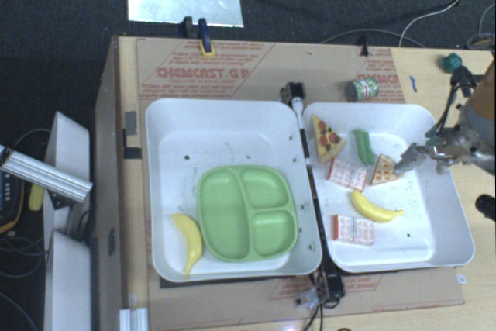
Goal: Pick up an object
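Note:
My gripper (411, 158) hangs low over the right bin (442, 244), near its right-hand wall, and the grey arm comes in from the right edge. Its tip is just right of a small toast-like wedge (382, 170). Close by in the same bin lie a green pickle-shaped piece (363, 146), a pizza slice (327, 138), a yellow banana (373, 207) and two red-and-white cartons (347, 176) (354, 229). Nothing shows in the gripper.
The left bin (170, 136) holds a green divided plate (248, 212) and a second banana (188, 240). A small can (362, 88) lies on the bench behind the right bin. A black clip (294, 94) sits where the bins meet.

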{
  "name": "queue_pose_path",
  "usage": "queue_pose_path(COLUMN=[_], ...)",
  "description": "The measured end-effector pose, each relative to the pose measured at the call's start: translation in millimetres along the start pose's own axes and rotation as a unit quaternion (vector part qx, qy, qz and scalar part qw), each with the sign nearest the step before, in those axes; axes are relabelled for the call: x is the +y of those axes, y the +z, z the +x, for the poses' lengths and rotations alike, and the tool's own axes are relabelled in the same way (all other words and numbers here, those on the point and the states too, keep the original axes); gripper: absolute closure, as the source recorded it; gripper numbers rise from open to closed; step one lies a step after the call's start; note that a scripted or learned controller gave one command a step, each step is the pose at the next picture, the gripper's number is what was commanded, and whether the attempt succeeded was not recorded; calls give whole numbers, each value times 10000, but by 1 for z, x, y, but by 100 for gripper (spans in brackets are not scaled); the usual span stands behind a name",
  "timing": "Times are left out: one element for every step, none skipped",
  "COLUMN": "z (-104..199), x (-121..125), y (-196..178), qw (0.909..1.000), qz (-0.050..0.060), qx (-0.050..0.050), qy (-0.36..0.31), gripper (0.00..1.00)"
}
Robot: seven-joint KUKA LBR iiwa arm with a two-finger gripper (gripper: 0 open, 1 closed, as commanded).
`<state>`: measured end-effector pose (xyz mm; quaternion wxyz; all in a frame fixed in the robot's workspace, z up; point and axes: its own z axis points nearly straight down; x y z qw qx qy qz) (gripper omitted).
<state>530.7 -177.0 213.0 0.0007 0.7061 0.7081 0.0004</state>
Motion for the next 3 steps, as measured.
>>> queue_pose_path(z=[50,50,144], x=[-8,-7,24], y=[125,114,28], qw=[10000,10000,10000], qz=[12,-4,-9], qx=[6,3,8], qy=[0,2,-7], gripper=[0,100,100])
